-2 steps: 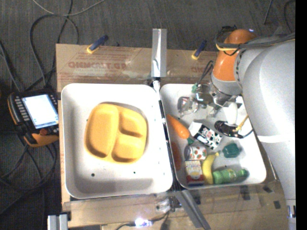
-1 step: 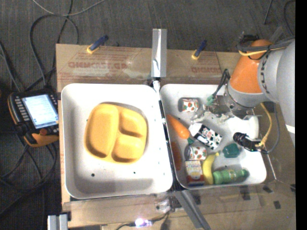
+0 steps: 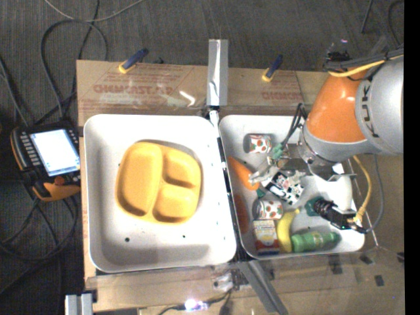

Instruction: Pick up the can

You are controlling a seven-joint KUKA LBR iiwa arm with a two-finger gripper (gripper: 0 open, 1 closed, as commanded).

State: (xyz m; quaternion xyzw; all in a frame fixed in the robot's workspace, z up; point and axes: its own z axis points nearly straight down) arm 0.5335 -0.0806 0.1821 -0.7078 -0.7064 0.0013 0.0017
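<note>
Dark carpet with loose cables around cardboard-topped bench (image 3: pixel 131 87); two blue clamps at back edge. Left bin (image 3: pixel 98 235): yellow sectioned tray (image 3: pixel 159 180), sitting slightly askew. Right bin (image 3: pixel 231 133): can (image 3: pixel 258 144) on its side near back wall, apart from second can (image 3: pixel 268 209) nearer front. Also carrot (image 3: pixel 240 173), small carton (image 3: pixel 264 234), banana (image 3: pixel 285 230), green bottle (image 3: pixel 315 241) along front. Arm (image 3: pixel 348 113) over right bin; gripper (image 3: pixel 283 180) low among clutter between both cans. Jaw state: cannot tell, hidden by wrist and clutter.

yellow divided tray (image 3: pixel 159 180) in left bin (image 3: pixel 98 195), banana (image 3: pixel 285 231), green bottle (image 3: pixel 315 241)
</note>
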